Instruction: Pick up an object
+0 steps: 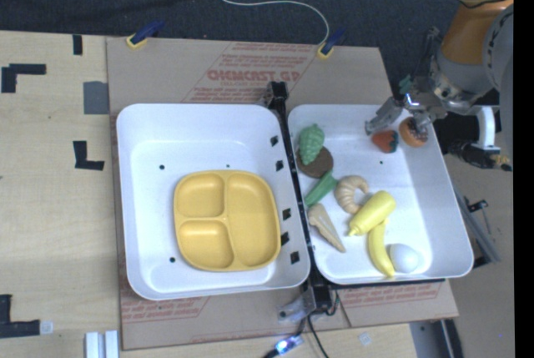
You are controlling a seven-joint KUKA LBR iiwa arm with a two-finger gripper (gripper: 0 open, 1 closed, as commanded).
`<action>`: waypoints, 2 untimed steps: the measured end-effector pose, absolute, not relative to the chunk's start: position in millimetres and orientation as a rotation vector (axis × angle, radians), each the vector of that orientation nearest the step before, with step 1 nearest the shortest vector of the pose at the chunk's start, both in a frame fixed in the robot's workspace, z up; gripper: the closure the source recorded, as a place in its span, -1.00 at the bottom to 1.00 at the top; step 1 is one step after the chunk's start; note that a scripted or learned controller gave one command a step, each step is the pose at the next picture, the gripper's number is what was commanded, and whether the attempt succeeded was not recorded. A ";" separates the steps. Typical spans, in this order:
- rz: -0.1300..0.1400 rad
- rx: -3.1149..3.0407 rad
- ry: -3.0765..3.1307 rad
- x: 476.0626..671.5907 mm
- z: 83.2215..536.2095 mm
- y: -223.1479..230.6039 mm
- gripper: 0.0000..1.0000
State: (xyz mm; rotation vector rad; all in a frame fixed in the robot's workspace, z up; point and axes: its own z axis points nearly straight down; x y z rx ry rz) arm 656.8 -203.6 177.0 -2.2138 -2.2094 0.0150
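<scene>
my gripper (399,124) hovers, fingers apart, straddling a small orange-red toy (385,140) just below; i should descend squarely before closing.

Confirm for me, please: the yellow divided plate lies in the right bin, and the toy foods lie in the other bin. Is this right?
Not quite. The camera view shows the yellow divided plate in the left bin. The toy foods, such as the banana and the egg, lie in the right bin.

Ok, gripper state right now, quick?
Gripper: over the right bin's far corner beside a small orange-red object; open or shut cannot be told.
</scene>
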 end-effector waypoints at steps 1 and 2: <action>0.002 -2.219 -2.222 660.3 187.5 -203.2 -1.00; 0.006 -2.215 -2.223 669.3 131.3 -198.5 -1.00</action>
